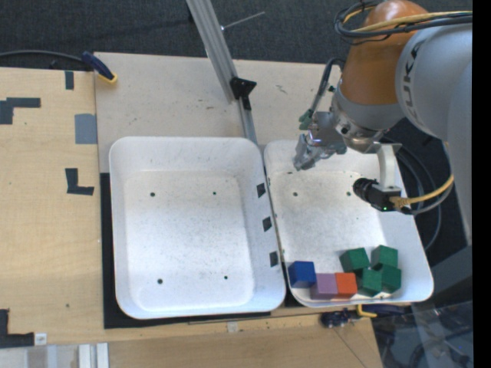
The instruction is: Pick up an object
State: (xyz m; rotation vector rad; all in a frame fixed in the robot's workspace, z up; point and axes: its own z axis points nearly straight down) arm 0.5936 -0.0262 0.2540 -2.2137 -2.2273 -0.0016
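I see my pincer (305,158) poised at the right bin's (322,205) far edge (I cannot tell its state), nothing grasped yet, with the blue block (302,273), purple block (327,284), orange block (346,284) and green blocks (372,268) clustered well apart at the near edge.

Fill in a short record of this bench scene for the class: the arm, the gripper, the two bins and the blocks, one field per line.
arm: grey with an orange band, reaching in from the right
gripper: above the far end of the right bin, nothing seen between its fingers
left bin: white, shallow, beside the right bin
blue block: near end of the right bin
purple block: beside the blue one
orange block: beside the purple one
green blocks: clustered at the near right corner
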